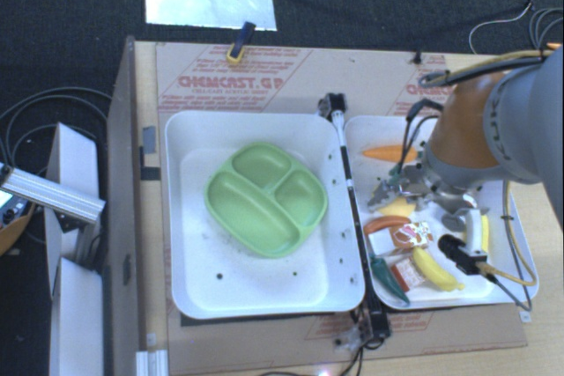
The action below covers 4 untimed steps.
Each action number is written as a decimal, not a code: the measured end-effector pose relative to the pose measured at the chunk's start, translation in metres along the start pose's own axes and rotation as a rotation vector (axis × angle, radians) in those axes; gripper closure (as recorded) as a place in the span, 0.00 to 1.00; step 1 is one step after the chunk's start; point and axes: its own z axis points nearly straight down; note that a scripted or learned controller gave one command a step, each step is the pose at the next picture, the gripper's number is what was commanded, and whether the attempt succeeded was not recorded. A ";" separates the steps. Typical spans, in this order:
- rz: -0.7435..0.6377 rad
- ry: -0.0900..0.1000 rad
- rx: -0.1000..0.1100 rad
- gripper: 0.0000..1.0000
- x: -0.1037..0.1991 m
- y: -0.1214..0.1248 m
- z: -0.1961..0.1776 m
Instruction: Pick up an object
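Claw point(390, 187) low in right bin point(511, 288), state unclear | carrot point(388, 153) behind, banana point(434, 269) in front | green plate point(266, 198) left bin

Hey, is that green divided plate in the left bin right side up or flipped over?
Right side up. The green divided plate lies in the left bin with its three compartments facing up, raised rims visible.

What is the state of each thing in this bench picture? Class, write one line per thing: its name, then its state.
green divided plate: lies flat in the left bin, right way up, nothing in its compartments.
carrot: lies on its side near the far end of the right bin.
banana: lies on its side at the near end of the right bin.
gripper: low over the right bin's toys.
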 end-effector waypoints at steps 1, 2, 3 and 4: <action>-0.001 -0.004 -0.009 1.00 -0.002 0.003 -0.016; -0.001 -0.002 -0.004 0.00 -0.001 0.001 -0.014; -0.006 -0.001 -0.006 0.00 0.002 0.051 -0.005; -0.005 0.000 0.000 0.00 0.008 0.078 -0.004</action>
